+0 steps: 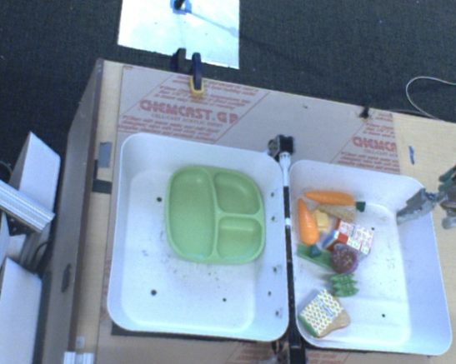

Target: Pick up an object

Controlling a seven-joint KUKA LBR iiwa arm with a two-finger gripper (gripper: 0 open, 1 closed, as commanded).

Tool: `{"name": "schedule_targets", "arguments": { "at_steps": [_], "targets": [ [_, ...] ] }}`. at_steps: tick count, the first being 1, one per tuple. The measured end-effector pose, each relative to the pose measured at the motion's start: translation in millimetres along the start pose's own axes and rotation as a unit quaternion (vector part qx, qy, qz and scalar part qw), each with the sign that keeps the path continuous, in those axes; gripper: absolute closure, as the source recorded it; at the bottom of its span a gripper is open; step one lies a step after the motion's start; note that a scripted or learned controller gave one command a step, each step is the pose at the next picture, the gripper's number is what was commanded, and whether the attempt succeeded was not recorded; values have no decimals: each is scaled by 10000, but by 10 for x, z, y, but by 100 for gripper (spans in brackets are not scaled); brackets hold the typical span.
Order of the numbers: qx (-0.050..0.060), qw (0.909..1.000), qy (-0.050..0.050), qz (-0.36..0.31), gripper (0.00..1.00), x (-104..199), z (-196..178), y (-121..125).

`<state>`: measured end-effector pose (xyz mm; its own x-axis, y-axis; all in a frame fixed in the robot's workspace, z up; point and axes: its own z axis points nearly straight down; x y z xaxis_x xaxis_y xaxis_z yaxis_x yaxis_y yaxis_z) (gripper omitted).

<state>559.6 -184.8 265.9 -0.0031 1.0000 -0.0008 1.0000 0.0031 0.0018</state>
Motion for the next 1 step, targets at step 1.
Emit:
{"name": "schedule_targets", "arguments": {
  "at_steps": [1],
  "targets": [
    [-83, 10000, 4, 2, 0, 253, 1531, -38]
  ]
}}
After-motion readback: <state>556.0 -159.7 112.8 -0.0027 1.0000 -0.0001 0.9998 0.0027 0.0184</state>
